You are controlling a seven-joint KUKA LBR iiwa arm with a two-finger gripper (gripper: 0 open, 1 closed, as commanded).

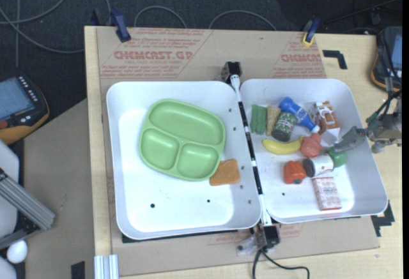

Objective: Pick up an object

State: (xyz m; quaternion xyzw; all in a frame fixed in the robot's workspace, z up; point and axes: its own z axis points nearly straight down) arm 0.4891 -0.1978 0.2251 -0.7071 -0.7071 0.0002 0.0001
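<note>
Two shallow white plastic bins sit side by side. Left one holds a green three-compartment plate. Right one holds the clutter: yellow plastic banana, long axis roughly left-right, near the bin's middle. Grey two-finger gripper hovers at the right bin's right side (cannot tell open or closed), so the banana lies to its left in view, small items between.

Green plate, yellow banana, white bins.
</note>
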